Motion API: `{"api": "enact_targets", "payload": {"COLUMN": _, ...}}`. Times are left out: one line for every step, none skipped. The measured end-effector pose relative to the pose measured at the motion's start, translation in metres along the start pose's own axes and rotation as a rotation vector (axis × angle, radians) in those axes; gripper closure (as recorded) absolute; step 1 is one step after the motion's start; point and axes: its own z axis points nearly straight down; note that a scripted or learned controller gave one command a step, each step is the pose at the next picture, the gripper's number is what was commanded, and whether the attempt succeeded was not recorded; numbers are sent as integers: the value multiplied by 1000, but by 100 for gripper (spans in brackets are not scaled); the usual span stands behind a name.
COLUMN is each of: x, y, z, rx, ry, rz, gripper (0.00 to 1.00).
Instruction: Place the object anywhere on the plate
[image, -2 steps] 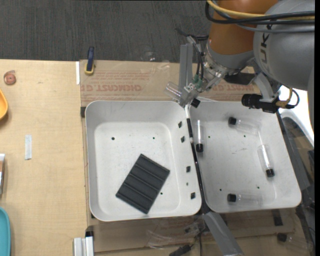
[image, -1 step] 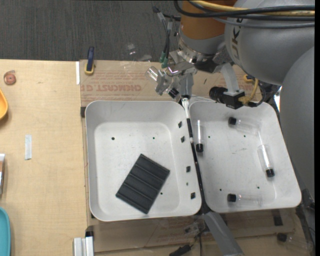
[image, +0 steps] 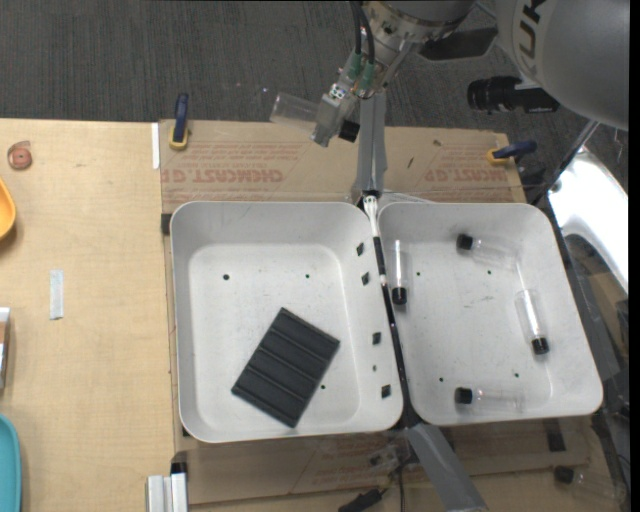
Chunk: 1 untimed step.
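A black ribbed plate lies flat at the front of the left bin. My gripper hangs above the cardboard behind the bins, just past the left bin's back right corner. It is shut on a clear vial with a black cap, which sticks out to the left of the fingers, roughly level. The held vial is high above the bench and well behind the plate.
Several more clear vials with black caps lie in the right bin, one along its left wall. Blue-and-yellow clamps hold the cardboard at the back. An orange dish edge sits on the far left of the bench.
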Motion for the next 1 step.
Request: {"api": "enact_targets", "payload": {"x": 34, "y": 49, "z": -10, "rx": -1, "ry": 0, "rz": -304, "gripper": 100}}
